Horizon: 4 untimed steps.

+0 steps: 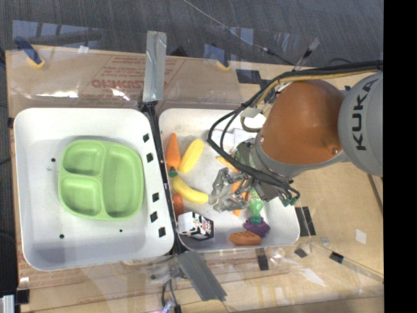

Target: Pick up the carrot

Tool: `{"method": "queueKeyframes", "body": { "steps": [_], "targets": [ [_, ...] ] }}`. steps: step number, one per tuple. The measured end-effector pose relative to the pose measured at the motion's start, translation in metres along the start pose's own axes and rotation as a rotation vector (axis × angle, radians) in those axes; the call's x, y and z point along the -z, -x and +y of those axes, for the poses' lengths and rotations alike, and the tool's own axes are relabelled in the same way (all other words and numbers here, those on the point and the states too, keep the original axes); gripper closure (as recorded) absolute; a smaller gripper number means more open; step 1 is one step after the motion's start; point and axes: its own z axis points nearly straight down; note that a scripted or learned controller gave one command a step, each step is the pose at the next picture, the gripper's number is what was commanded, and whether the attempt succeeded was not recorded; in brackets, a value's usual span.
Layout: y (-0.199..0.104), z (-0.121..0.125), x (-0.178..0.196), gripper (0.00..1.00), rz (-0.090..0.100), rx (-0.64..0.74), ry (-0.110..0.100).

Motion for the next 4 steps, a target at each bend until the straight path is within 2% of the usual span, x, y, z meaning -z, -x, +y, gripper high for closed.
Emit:
{"method": "queueKeyframes", "body": {
  "steps": [3,4],
  "targets": [
    [0.006,0.003,0.031,1.00,-0.006,0.016,-0.003],
    [0.038,0.017,-0.001,1.00,0.003,0.150,0.001]
  ]
}}
